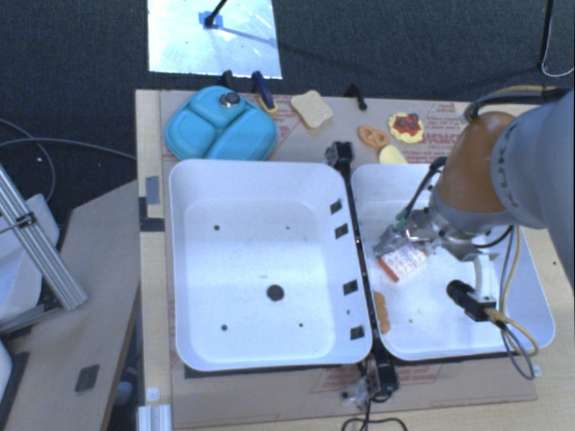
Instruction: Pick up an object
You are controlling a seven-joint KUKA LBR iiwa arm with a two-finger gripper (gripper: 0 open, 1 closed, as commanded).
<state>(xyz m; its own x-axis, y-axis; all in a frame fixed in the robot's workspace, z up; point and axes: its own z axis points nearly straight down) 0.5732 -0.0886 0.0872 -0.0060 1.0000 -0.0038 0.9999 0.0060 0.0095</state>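
Red-and-white packet (402, 262) and small biscuit (381, 311) in right bin (530, 317)

Two bins sit side by side on the bench (153, 241). The left bin (265, 263) holds one small round object (275, 293) near its middle. The right bin (530, 303) holds a packet (403, 262) left of centre, with the gripper (404, 236) directly over it. A biscuit-like piece (381, 312) lies at that bin's left wall. Behind the bins, left to right: compartment tray (221, 126), toast slice (312, 109), pretzel (372, 136), pizza piece (406, 127).
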